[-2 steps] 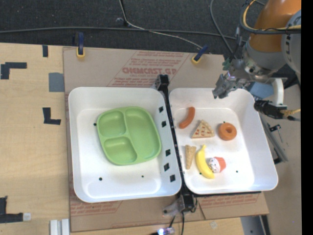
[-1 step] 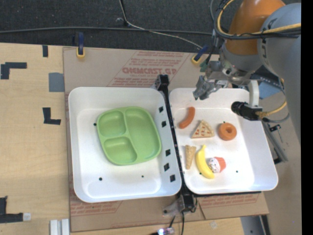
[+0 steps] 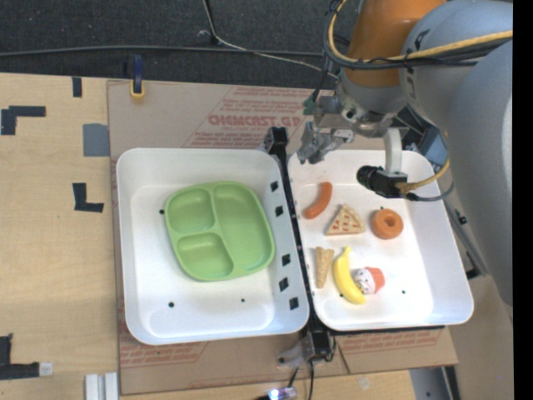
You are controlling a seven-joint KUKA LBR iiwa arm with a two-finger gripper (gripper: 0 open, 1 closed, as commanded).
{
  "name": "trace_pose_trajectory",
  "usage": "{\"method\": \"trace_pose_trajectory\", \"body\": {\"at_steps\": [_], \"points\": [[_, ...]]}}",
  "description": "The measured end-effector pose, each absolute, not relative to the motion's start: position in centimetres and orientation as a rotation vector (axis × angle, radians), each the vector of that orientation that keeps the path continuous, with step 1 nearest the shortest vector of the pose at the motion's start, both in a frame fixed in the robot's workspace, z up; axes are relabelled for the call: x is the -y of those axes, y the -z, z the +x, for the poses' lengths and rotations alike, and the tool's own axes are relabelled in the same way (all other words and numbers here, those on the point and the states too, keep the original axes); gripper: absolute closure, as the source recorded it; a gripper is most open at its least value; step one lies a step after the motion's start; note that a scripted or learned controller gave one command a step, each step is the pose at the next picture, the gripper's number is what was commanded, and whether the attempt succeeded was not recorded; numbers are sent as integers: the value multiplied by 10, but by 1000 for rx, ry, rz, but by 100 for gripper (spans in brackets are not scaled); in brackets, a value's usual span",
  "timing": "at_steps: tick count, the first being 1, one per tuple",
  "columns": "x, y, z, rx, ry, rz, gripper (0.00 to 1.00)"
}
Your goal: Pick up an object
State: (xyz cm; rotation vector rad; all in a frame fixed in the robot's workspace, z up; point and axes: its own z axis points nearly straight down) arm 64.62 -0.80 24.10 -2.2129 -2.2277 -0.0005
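At the 12 o'clock edge of the right bin (image 3: 433, 302) we find the tool (image 3: 317, 150), hanging just inside the far rim beside the divider between the two bins; whether it is open or closed we cannot tell from this angle, and nothing shows in its grasp. The nearest candidate is the sausage (image 3: 317, 200), lying toward 6 o'clock from the tool and close to it, apart from it, with its long axis running roughly from 1 o'clock to 7 o'clock. We judge the coming move turns on that: a short travel toward 6 o'clock and a grip set across the axis, not along it. Further toward 5 o'clock lie the waffle wedge (image 3: 344, 222) and the donut (image 3: 386, 223); at the near side sit a cone (image 3: 323, 266), the banana (image 3: 347, 277) and a small red-and-white toy (image 3: 367, 280) touching the banana. The bin floor is smooth white plastic, so a rounded piece may slide or roll. Room around the sausage looks fair, the divider nearby at 9 o'clock. The left bin (image 3: 137, 223) holds a green tray (image 3: 220, 230); both rest on the counter (image 3: 50, 248).
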Motion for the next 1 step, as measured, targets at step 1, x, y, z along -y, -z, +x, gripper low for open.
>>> {"method": "trace_pose_trajectory", "body": {"at_steps": [1], "points": [[-56, -236, 645, 2228, -1, -2213, 100]]}}
